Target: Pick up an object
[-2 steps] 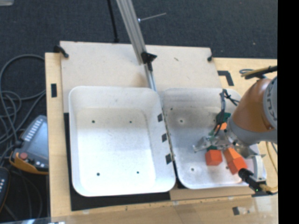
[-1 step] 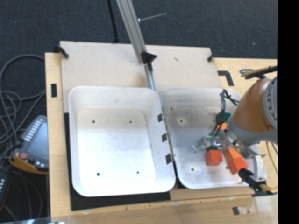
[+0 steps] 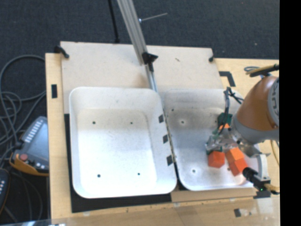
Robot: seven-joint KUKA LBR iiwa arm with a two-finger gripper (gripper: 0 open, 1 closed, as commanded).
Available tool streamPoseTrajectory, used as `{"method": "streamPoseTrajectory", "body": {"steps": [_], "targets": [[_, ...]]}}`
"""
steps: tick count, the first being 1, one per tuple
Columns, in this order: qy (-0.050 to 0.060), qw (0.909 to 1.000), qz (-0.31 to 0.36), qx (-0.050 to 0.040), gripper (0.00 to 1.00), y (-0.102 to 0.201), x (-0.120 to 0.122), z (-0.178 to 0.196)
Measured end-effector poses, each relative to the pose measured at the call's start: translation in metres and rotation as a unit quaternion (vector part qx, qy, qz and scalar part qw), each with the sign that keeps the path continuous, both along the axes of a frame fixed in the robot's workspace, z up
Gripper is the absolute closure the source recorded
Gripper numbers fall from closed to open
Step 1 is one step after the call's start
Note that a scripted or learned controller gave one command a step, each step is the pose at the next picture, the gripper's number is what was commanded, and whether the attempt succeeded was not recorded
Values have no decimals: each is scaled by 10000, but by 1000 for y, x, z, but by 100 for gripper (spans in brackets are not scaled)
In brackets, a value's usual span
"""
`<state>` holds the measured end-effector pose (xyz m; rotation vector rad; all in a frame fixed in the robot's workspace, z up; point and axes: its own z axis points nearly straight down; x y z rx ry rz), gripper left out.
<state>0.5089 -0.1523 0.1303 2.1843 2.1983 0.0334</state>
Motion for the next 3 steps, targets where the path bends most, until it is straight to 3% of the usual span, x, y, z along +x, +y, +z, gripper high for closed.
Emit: {"method": "streamPoseTrajectory", "body": {"steps": [1,3], "targets": [[7,10000,4,5,0,1,0,-1],[46,10000,-21,-4,0,-15,-7,-10]]}}
